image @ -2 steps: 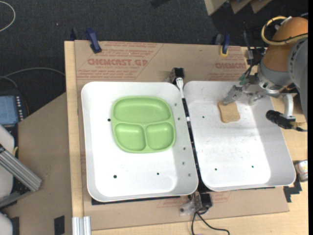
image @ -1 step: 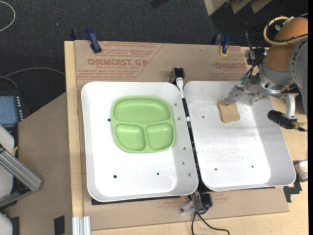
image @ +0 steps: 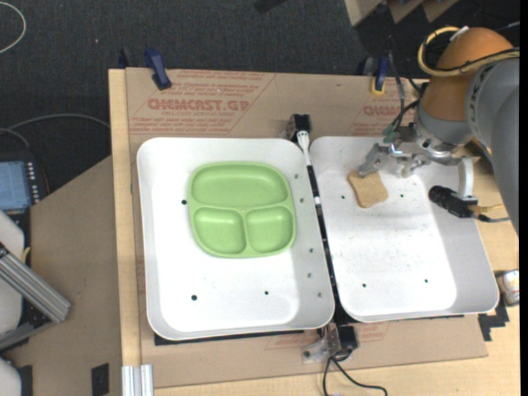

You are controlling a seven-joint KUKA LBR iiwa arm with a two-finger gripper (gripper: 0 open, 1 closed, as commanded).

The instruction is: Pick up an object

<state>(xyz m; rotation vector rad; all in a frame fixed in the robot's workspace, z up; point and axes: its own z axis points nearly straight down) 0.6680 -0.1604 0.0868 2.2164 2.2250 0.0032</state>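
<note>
**Claw low at the tan block, upper part of the right bin**

Claw [image: 381, 158] sits low in the upper left part of the right bin [image: 429, 254], its metal fingers [image: 369, 165] reaching toward the frame's left and touching the top edge of a tan, bread-like block [image: 369, 189]. Whether the fingers are spread or closed on that block cannot be told from this slanted view. The block lies flat on the bin floor, near the divide between the two bins. Behind the claw, the grey arm with its orange band [image: 462, 73] fills the upper right of the frame. In the left bin [image: 165, 254], a green three-compartment tray [image: 242, 209] rests near the centre, well apart from the claw.
</note>
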